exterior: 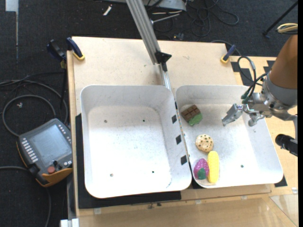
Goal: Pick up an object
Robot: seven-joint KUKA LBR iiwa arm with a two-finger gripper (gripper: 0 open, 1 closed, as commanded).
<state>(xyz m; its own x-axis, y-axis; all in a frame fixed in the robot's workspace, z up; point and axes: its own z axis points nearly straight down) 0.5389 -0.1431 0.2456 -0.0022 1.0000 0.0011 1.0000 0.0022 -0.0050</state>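
My gripper (241,117) hangs over the right bin (258,148), near its far right side, fingers spread open with nothing between them. In that bin lie a brown chocolate block on a green piece (192,114) at the far left, a round tan cookie (204,142) in the middle left, a yellow corn cob (213,166) and a pink and green strawberry-like toy (201,169) at the near left corner. All of them rest well to the left of the gripper.
The left bin (125,141) lies beside the right one, with a raised divider between them. A metal pole (144,25) slants across the bench's back. A teach pendant (45,148) rests on the floor to the left.
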